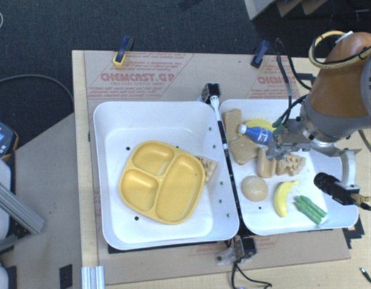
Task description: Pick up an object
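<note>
On the brown surface (143,77), two white bins side by side, dark carpet all around. Left bin (107,137): yellow tray (161,181). Right bin (330,218): banana (283,197), green beans (310,209), blue bottle (256,133), partly hidden under the tool (280,151). Hard to tell if tool wide or narrow.

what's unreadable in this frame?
- Claw: camera view, open or shut unclear; wrist above covers it.
- Waffle piece: partly under the claw.
- Item under yellow tray: only a corner peeks out, type unclear.
- Arm: cut off by right edge.
</note>
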